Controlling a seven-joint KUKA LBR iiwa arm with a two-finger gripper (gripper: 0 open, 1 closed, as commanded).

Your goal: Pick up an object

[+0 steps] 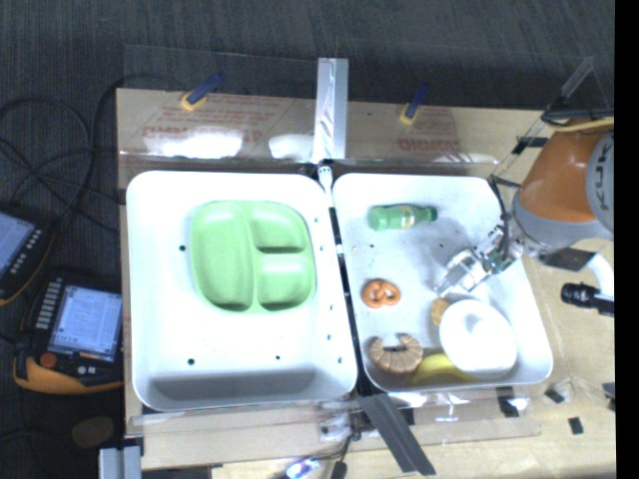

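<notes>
My gripper [457,273] hangs low in the right bin [419,190], just above a white bowl [477,337]. The arm's orange band [561,183] is over the bin's right rim. A small tan piece [438,310] lies just below the gripper, against the bowl's left side. A green bottle [401,217] lies on its side at the back of the bin. An orange pretzel-shaped toy [379,293] sits to the gripper's left. At the front lie a brown ring-shaped pastry [393,354] and a yellow banana [435,369], partly hidden by the bowl.
The left bin [160,267] holds a green divided plate [252,253]. A metal divider [331,118] stands behind the seam between the bins. Cables and handheld screens [85,322] lie off the bench at the left.
</notes>
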